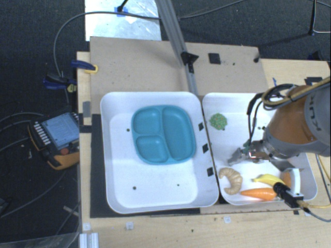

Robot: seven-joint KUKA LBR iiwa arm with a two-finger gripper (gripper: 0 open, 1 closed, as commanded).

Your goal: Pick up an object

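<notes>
1. Left bin (155,200): shallow white plastic tray with rounded corners and a smooth matte floor marked by a few small dark dots.
2. Divided plate (164,134): teal-blue plastic, rounded-square outline, three moulded compartments; lies flat in the rear half of the left bin.
3. Right bin (232,105): same white plastic form, touching the left bin along a shared edge fitted with small black clips.
4. Broccoli floret (218,121): green, knobbly, roughly round; rear left of the right bin, well apart from the other items.
5. Croissant (231,180): tan, ridged crescent; front left of the right bin.
6. Carrot (258,194): orange, smooth, tapered; lies along the front wall, just beside the croissant.
7. Banana (269,180): yellow, curved; just behind the carrot.
8. Gripper (239,157): grey metal, slender fingers set narrow with nothing between them; hovers near the croissant, behind it.
9. Arm (292,128): grey with orange band, looped in black cable.
</notes>
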